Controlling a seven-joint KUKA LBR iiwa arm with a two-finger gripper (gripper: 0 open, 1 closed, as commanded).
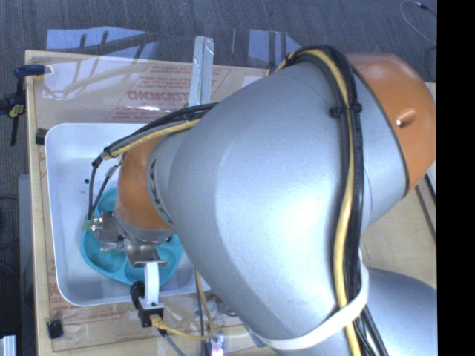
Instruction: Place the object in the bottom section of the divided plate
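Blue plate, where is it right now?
The blue plate lies in the left white bin, near the bin's front edge, mostly hidden under the robot's orange-banded wrist.

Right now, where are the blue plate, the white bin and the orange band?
blue plate [95,252]: camera view, left rim.
white bin [63,199]: camera view, bare floor.
orange band [137,191]: camera view, its side.

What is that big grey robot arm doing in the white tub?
The grey robot arm is bent low over the left white bin. Its wrist end sits right above a blue divided plate lying in that bin. The arm blocks most of the plate, so I cannot tell whether it is carrying anything.
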